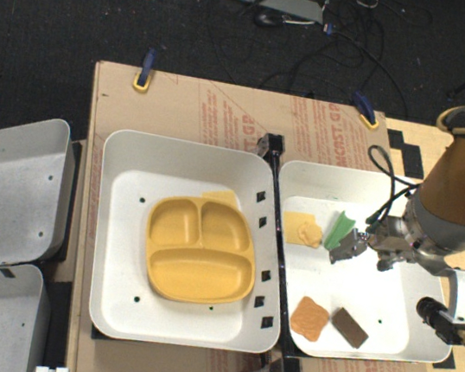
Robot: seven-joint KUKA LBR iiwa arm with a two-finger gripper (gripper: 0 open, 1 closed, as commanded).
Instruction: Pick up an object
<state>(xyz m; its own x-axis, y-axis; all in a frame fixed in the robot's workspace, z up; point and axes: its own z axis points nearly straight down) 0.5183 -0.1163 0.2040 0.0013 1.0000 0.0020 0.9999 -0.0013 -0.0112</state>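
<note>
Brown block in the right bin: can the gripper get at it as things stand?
Probably yes. The brown block lies flat, apart from the orange piece beside it, nothing on top, and the gripper is above the same bin.

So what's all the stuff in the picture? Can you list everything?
divided plate: one, yellow, in the left bin
pale yellow flat piece: one, tucked behind the divided plate
left bin: one, white, left half of the bench
right bin: one, white, right half of the bench
yellow block: one, upper left of the right bin
green object: one, beside the yellow block, at the tool
orange piece: one, lower right bin
brown block: one, beside the orange piece
clamps: two, blue and yellow, back edge of the bench
arm: one, grey and orange, from the right
tool: one, low over the right bin
</note>
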